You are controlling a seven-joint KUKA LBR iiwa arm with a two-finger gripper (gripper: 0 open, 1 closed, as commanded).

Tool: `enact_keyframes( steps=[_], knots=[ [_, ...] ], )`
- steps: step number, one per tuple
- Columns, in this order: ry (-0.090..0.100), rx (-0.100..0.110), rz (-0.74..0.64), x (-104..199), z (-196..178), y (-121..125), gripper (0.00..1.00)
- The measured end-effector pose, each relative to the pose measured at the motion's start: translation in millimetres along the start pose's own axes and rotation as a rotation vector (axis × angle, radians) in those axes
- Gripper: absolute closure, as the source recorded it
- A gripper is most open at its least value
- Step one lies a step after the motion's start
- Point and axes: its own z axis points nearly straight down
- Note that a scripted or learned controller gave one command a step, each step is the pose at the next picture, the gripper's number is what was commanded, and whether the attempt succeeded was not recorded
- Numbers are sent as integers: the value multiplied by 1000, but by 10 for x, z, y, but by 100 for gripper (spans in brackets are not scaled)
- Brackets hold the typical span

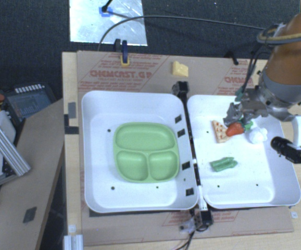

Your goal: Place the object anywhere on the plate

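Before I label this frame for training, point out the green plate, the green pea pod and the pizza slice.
green plate (145, 151), camera view, centre divider.
green pea pod (223, 164), camera view, mid-pod.
pizza slice (219, 130), camera view, middle of the slice.

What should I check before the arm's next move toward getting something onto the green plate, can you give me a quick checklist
1. Plate in the left bin, flat, nothing on it: ok.
2. Gripper over the right bin, low above the red piece: ok.
3. Something gripped between the fingers: cannot tell.
4. Red piece free of its neighbours: not ok, the cracker slice and the white piece crowd it.
5. Green bean pod lying apart, easy to reach: ok.
6. Path across the divider to the plate: ok.
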Motion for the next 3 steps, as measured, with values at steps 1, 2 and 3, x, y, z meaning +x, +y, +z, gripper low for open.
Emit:
enact_keyframes(
  steps=[1, 2, 3],
  knots=[
    [0, 0, -1, 510, 0, -71, 100],
    [1, 2, -1, 1037, 81, -275, 100],
    [1, 0, -1, 1560, 114, -350, 100]
  ],
)
